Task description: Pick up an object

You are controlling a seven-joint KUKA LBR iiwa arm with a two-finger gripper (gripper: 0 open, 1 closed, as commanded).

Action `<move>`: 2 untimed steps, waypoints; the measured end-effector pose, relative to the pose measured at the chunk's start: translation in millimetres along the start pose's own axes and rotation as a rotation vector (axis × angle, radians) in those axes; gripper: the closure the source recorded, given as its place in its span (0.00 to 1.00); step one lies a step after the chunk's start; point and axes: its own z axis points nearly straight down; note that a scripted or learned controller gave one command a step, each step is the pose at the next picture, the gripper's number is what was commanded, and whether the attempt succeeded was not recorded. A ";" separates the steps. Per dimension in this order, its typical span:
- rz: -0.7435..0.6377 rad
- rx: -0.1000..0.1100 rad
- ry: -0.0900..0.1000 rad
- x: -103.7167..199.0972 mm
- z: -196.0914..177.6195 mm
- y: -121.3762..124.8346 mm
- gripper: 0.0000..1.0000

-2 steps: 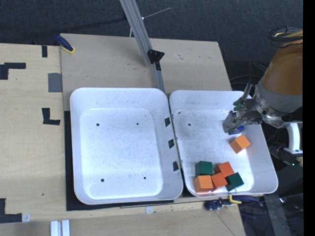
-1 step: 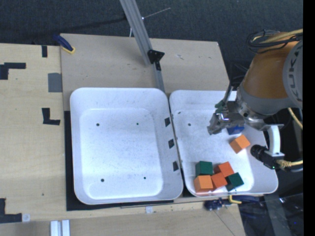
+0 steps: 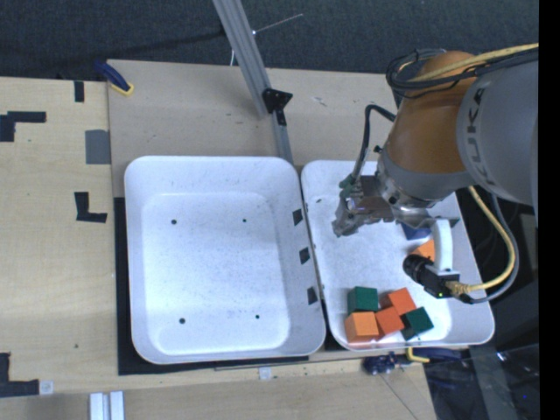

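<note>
We are looking down on a pale wooden desk [image 3: 201, 112] bearing two shallow white plastic bins with rounded corners and faintly speckled floors. The left white bin [image 3: 140, 261] is sitting just beside the right white bin [image 3: 319, 234], their rims touching. Our grey arm with its glossy orange band [image 3: 429, 138] is reaching over the right bin, and the dark metal tool [image 3: 350, 220] is hanging above that bin's upper floor; we cannot tell how it stands or whether it has hold of anything. A cluster of matte foam blocks is lying at the near end of the right bin: a dark green cube [image 3: 362, 300], an orange cube [image 3: 360, 325], a second orange block [image 3: 401, 303] and a tilted green block [image 3: 417, 321], all touching or nearly so, well apart from the tool. A yellow cable [image 3: 499, 234] is looping beside the arm.
</note>
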 end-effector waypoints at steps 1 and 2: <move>0.001 0.001 -0.001 52.1 10.1 5.3 1.00; 0.001 0.002 -0.001 103.9 20.5 3.1 1.00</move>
